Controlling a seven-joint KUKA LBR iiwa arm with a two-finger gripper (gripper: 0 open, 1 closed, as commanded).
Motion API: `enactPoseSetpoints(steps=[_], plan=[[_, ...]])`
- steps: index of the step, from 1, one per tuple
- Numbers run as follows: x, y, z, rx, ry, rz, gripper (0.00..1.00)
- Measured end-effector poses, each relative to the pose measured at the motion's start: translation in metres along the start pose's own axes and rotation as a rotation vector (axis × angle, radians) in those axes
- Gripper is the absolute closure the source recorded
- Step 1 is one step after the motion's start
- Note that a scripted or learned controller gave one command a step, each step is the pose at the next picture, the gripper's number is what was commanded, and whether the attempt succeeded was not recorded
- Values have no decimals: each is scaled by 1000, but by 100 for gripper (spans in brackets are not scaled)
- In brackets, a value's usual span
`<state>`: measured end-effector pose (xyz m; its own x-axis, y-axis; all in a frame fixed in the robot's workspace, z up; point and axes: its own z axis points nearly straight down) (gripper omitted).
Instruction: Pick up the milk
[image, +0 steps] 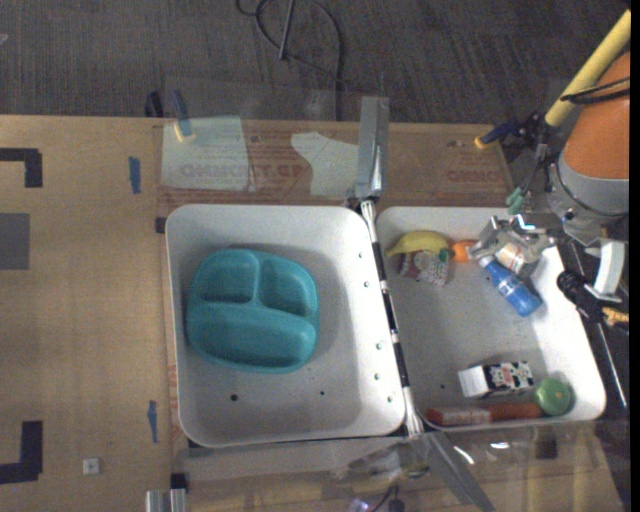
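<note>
The milk (495, 379) is a small white carton with black cow spots. It lies on its side near the front of the right bin (455, 330). My gripper (508, 243) hangs over the far right part of that bin, well behind the milk and apart from it. Just under the gripper lies a blue bottle (514, 290), slanting toward the front right.
A banana (420, 241) and a small jar (433, 267) sit at the right bin's far left. A green round thing (553, 396) and a red stick (485, 413) lie by the milk at the front edge. The left bin (200, 400) holds a teal divided plate (252, 309).
</note>
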<state>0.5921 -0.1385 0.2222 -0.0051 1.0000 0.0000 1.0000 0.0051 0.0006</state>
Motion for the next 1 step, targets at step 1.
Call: enactPoseSetpoints(steps=[1], plan=[[-14,-65,134,-9,-1,-175,0]])
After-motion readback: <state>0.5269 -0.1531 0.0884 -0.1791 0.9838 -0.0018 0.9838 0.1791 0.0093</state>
